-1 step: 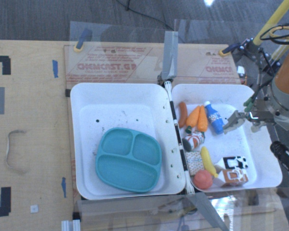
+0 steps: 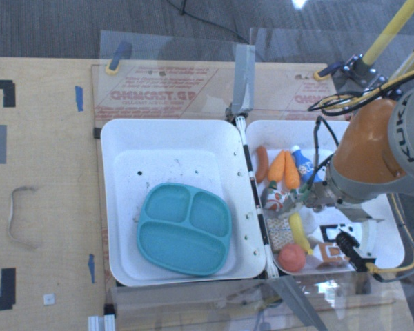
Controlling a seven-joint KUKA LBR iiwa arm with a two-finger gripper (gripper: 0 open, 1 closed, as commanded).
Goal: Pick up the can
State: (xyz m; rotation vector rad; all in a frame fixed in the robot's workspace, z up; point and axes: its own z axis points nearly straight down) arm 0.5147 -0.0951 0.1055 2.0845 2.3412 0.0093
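The can (image 2: pixel 274 198), small with a silvery top and a red and green label, lies in the right bin (image 2: pixel 393 250) close to its left wall. My gripper (image 2: pixel 309 197) hangs over the middle of that bin, just right of the can, at the end of the orange-banded wrist (image 2: pixel 369 150). The wrist hides much of the gripper from above. I see nothing held in it.
Around the can lie a sausage (image 2: pixel 262 163), two carrots (image 2: pixel 286 168), a blue bottle (image 2: pixel 303 163), a yellow banana (image 2: pixel 299 230), a red ball-like fruit (image 2: pixel 293 258) and an orange carton (image 2: pixel 331 254). The left bin (image 2: pixel 117 143) holds a teal divided plate (image 2: pixel 185 229).
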